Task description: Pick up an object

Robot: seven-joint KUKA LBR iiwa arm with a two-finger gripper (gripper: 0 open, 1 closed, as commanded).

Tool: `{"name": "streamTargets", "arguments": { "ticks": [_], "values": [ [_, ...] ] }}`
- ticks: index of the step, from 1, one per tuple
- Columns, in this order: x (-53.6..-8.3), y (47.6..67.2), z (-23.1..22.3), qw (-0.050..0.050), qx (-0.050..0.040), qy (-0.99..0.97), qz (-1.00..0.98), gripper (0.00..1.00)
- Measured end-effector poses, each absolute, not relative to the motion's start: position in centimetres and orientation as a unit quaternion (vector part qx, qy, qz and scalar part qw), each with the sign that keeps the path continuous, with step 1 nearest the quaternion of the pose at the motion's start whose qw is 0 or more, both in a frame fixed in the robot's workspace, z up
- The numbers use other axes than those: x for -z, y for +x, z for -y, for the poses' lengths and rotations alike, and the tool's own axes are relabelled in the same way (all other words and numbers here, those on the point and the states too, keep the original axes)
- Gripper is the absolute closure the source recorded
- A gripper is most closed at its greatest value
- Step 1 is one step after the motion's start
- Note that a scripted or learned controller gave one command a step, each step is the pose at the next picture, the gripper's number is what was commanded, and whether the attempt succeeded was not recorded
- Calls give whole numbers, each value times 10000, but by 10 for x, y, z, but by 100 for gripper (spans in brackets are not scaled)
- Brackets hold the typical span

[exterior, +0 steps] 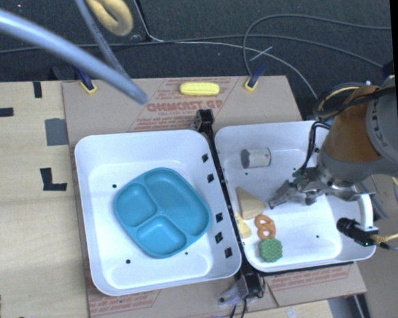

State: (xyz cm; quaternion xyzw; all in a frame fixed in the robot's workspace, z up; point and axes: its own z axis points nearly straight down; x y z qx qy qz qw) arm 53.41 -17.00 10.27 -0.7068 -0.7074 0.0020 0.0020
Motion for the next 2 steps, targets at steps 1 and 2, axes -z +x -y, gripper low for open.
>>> {"name": "streamTargets", "arguments": {
  "ticks": [1,2],
  "values": [
    [-115,535,169,16,-12,-7064,7078,100],
    [-159,529,171,-5,2,-7072,7071,100]
  ]
}}
